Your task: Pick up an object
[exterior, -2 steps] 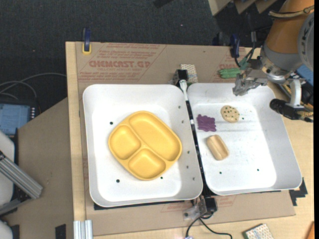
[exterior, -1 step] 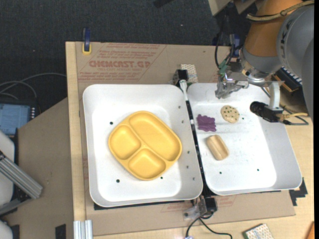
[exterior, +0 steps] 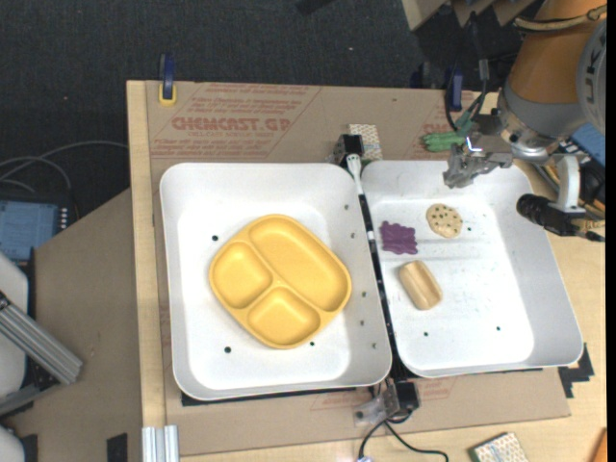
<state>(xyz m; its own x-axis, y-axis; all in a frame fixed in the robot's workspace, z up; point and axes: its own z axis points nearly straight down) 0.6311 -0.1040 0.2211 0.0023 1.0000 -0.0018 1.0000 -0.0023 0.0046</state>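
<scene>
The arm reaches in from the right, and its end effector (exterior: 469, 168) hangs over the far edge of the right bin (exterior: 510, 340), above the bin floor. Nothing shows between its tips, so the picking step looks not yet begun; this reads as the approach. The tips are small and dark against the white, and whether they are spread or pressed together cannot be told from this angle.

Three candidates lie in the right bin: a round cookie (exterior: 444, 220) nearest the end effector, a flat purple piece (exterior: 397, 238) just left of it near the divider, and a tan bread-like roll (exterior: 421, 285) closer to the front. They sit near one another but apart. The left bin (exterior: 188, 258) holds a yellow divided plate (exterior: 279, 279), well away from the arm.

The cookie seems the likeliest target. The next move calls for shifting toward the front and slightly left, centring over it, then descending low enough to catch its thin edge, which may slip.
</scene>
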